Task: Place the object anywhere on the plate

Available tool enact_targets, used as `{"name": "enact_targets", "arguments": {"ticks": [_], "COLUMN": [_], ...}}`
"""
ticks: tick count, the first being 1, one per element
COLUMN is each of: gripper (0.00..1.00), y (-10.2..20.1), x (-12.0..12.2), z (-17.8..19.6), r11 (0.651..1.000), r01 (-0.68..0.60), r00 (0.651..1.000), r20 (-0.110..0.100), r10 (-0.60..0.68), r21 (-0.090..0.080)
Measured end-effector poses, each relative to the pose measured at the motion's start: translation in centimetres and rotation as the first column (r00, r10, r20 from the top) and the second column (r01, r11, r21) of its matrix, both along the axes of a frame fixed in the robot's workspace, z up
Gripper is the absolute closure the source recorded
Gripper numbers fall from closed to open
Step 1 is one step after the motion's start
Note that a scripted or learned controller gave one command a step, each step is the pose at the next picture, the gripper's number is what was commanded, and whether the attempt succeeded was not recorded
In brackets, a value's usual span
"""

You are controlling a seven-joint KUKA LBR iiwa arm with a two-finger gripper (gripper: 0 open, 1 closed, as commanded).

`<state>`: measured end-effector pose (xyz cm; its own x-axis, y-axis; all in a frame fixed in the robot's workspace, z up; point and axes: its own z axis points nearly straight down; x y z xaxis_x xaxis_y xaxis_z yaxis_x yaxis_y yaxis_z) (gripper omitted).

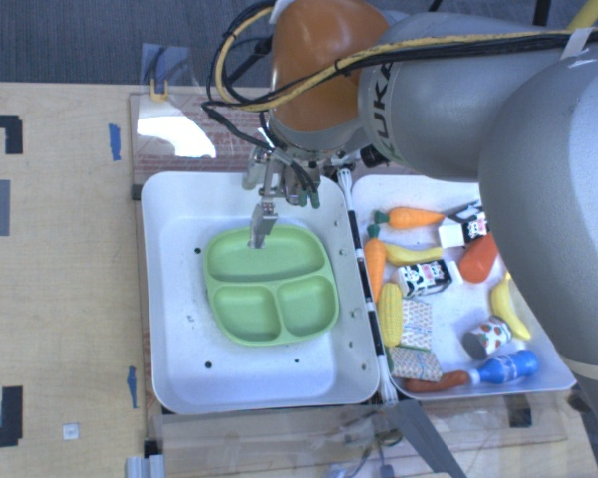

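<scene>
Apparently the two-finger gripper [263, 229] hangs over the green three-compartment plastic plate [271, 285] in the left white bin [169, 297], and the small grey object pinched between its fingers looks light and stiff, best taken across its narrow middle

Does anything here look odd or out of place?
Nothing stands out. The green plate lies flat in the left bin; the toy foods are jumbled in the right bin. The gripper hangs over the plate's far compartment.

matt green plastic plate [271, 297] in a glossy white plastic bin [169, 297].
</scene>
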<state>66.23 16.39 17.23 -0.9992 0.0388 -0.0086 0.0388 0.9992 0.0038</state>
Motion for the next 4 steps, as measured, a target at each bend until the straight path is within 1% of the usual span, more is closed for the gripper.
{"name": "enact_targets", "arguments": {"ticks": [1,2,3,4], "gripper": [1.00,1.00,1.00,1.00], "y": [0.1,1.7,1.1,5.5], "x": [0.2,0.4,-4.7,-7.6], "z": [1.2,2.6,3.3,15.0], "r11": [1.000,0.990,0.987,0.990], "r01": [0.002,0.143,0.162,0.139], "r00": [1.000,0.990,0.987,0.990], "r20": [0.009,-0.001,-0.005,-0.003], "r10": [-0.002,-0.143,-0.162,-0.139], "r21": [0.005,0.001,0.000,0.000]}}
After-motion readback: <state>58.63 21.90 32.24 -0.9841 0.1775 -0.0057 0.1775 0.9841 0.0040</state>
